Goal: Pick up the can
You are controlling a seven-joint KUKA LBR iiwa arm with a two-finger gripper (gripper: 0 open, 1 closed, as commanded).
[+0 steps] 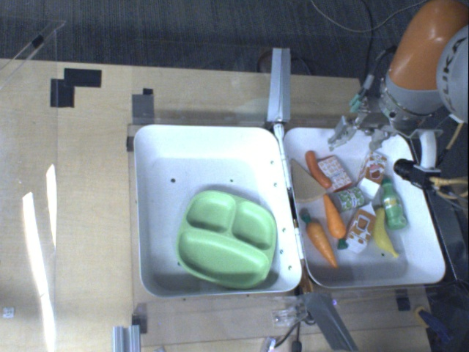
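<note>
The can (350,198), small with a green and white label, lies on its side in the middle of the right bin (425,270). It rests between a red and white box (334,171) and an orange carrot (334,217). My gripper (360,129) hangs over the far edge of that bin, up and slightly right of the can. Its fingers are spread open and nothing sits between them. It is well apart from the can.
The right bin also holds two more carrots (321,242), a green bottle (391,210), a banana (382,235), a small carton (360,227) and a red packet (374,169). A green divided tray (229,237) lies in the left bin (161,196). A metal divider (278,94) separates the bins.
</note>
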